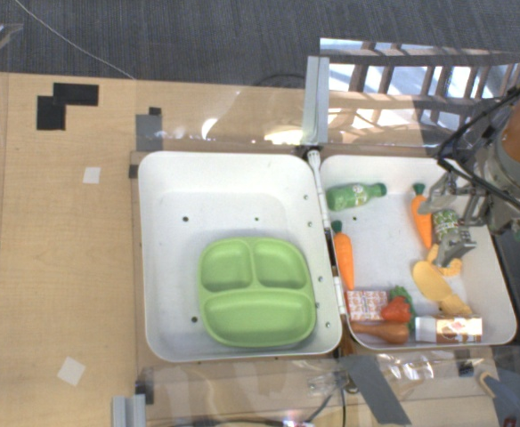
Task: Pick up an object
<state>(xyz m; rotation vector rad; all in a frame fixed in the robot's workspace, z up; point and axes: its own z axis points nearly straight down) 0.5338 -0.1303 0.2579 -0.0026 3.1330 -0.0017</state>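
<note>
Nothing is lifted yet. The two-finger metal gripper (453, 231) hangs low over the right white bin (380, 229), toward its three o'clock side, just above a pale yellow banana-like piece (436, 283); I cannot tell whether it is gripping. An orange plastic carrot (421, 218) lies beside it at nine o'clock. The grasp and lift remain.

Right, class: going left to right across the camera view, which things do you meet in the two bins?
Green divided plate → carrot by the divider → green bottle → strawberry → second carrot → gripper.
</note>
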